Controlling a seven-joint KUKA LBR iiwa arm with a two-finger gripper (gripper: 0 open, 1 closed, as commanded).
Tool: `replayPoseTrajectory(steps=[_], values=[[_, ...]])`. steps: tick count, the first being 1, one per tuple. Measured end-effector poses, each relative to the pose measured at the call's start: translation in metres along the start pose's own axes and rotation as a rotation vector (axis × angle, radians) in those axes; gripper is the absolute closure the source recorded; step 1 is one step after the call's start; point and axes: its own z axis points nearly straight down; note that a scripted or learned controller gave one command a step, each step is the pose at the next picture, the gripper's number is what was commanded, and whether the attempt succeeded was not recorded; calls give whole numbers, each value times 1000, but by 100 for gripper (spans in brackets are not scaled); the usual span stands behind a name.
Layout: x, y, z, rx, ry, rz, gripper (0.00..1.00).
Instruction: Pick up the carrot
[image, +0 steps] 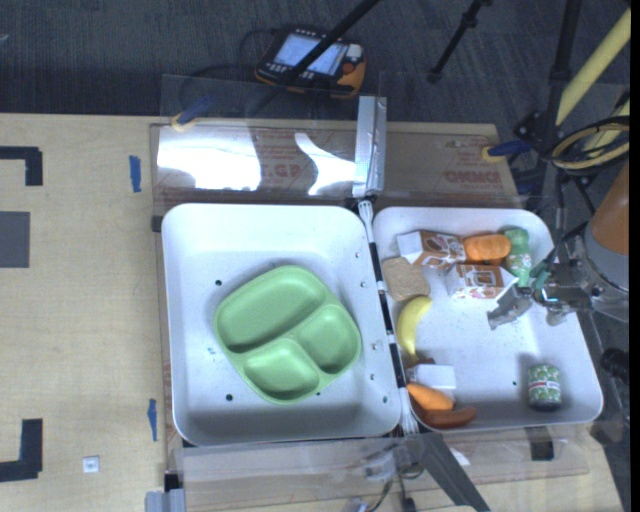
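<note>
**A:** How far along is the pick?

**B:** It has not happened yet, as far as you can judge from this view. The carrot (487, 247) lies flat in the right bin (575, 345), up at the bin's 12 o'clock edge. It is orange, with a green top pointing toward 3 o'clock. Nothing is lifting it.

**A:** And the pincer?

**B:** The pincer (512, 303) hangs over the right bin, at about 5 o'clock from the carrot and near it, not touching. Nothing sits between its fingers. Whether they are spread or closed is too blurred to tell. What is left is the whole grasp: move over the carrot, come down, close, lift.

**A:** What crowds the carrot?

**B:** A packet (433, 246) lies just beside it at 9 o'clock, and another packet (478, 280) just below. A banana (411, 322) is at the bin's 9 o'clock side. A small can (544, 385) stands near 5 o'clock. Another orange item (441, 402) lies at 7 o'clock; you could mistake it for the target.

**A:** Describe the surface and the room.

**B:** The surface (80, 330) is pale wood with black markings and bits of blue tape. The left bin (190, 300) holds a green divided plate (288, 331). Beyond the surface, at 12 o'clock, dark carpet carries a handheld controller (310, 60), stand legs and cables.
</note>
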Motion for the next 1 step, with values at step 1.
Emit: replayPoseTrajectory(steps=[1], values=[[-35, 60, 24, -5, -2, 166, 0]])
